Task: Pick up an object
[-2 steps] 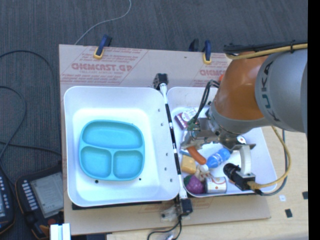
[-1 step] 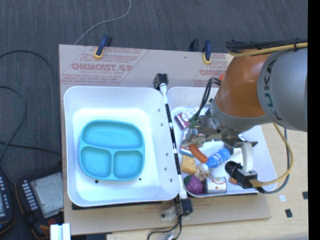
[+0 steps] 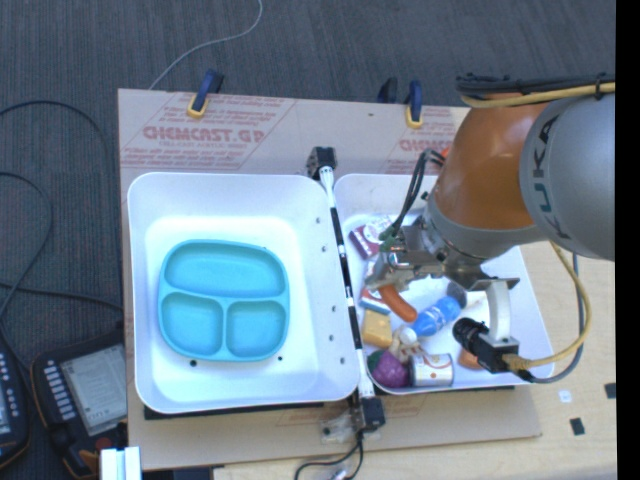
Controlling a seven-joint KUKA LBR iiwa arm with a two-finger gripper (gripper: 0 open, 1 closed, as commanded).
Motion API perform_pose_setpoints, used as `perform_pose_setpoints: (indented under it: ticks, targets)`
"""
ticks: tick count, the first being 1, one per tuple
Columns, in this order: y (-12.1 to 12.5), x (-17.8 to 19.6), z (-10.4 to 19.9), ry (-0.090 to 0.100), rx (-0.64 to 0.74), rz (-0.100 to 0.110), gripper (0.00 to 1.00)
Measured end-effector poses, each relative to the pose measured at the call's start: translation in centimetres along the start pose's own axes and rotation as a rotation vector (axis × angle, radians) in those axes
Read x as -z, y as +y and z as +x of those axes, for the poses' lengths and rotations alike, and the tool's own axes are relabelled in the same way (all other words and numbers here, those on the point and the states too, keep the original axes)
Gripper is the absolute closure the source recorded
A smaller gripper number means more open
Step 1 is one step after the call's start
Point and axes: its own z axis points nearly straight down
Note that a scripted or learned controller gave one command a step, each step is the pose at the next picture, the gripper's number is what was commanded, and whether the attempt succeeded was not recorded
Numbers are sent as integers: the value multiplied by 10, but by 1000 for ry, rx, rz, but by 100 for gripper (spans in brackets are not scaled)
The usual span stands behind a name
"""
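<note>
KUKA arm's tool (image 3: 418,258), hung low over the right-hand shallow white bin (image 3: 535,318) w/ its wrist blocking the view; can't tell what state the tool is in, or whether it has anything. Landmark: small blue plastic bottle (image 3: 436,318) lying on its side in that bin. Orange carrot-shaped toy (image 3: 397,303) sits just left of the bottle, close under the tool; purple round toy (image 3: 391,370) lies below-left of the bottle, near the bin's front edge. Left of the bottle, across the divider, a turquoise three-compartment plastic tray (image 3: 224,299) lies in the other white bin (image 3: 145,268). Likely risk: items are packed touching, so a grab could catch two or slip off the rounded bottle.
</note>
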Motion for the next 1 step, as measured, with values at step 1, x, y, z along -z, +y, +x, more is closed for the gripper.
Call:
perform_pose_setpoints:
  ticks: [1]
  targets:
    - [1,10,0,0,1,0,100]
